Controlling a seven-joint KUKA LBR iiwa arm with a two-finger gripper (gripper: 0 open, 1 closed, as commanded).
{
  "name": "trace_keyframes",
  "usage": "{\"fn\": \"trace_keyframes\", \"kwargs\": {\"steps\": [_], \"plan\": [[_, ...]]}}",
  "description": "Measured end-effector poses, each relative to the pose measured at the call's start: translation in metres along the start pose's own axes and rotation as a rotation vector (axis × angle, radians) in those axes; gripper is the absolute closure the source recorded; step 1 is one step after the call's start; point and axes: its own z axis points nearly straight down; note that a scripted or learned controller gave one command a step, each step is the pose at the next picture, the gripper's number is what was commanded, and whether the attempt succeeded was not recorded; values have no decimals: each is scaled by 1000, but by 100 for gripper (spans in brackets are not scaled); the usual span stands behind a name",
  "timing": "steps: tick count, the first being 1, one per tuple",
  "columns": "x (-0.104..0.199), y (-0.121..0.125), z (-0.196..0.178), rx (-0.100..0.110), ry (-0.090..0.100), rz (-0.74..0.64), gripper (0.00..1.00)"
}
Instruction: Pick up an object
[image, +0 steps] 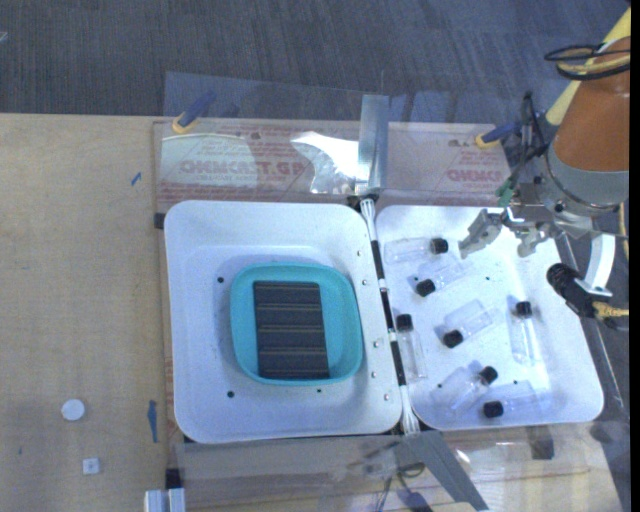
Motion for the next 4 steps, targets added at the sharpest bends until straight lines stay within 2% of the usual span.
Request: {"fn": "trace_keyframes", "kwargs": {"steps": [1,2,3,4], "plan": [[-26,39,141,-4,-1,-25,0],[19,18,150,-8,0,-72,0],[17,19,140,-11,-1,-68,100],[61,42,19,-3,-2,-68,100]]}}
